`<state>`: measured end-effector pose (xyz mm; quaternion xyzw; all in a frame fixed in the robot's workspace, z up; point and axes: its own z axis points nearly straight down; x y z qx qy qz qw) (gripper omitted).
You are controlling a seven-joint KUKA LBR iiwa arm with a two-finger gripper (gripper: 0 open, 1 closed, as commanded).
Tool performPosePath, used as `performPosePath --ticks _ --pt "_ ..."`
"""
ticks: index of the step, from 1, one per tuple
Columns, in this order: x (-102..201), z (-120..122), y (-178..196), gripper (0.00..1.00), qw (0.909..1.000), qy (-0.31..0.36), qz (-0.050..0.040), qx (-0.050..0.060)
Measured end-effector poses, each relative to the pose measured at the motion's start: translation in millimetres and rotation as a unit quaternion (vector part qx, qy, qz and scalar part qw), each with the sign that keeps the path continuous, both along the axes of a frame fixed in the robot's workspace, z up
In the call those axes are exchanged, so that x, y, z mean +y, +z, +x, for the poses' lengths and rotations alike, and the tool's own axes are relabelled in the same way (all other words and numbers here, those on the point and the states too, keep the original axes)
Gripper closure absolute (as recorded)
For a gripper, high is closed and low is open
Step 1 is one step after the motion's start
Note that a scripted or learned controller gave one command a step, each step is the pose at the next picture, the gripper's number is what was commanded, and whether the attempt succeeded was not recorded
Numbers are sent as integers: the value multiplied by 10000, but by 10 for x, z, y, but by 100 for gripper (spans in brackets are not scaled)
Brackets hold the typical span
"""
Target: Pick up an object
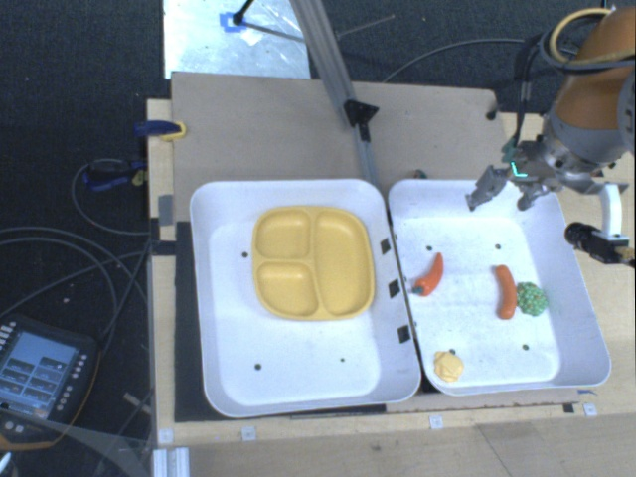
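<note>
The claw (509,193) hangs spread and empty over the right bin's (576,361) far edge. The sausage (506,291) lies just below it toward the near side, long axis running far-to-near, touching the broccoli (532,299).

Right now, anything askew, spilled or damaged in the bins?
Nothing stands out. Yellow tray sits flat in the left bin; chili, sausage, broccoli and yellow piece lie loose in the right bin. Pincer open.
</note>
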<state>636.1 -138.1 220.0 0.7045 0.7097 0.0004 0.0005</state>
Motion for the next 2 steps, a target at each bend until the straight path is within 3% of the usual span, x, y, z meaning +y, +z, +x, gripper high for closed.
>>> performPosePath --ticks 2 --pt "-114 -53 -1123 0 10000 -37 4 31"
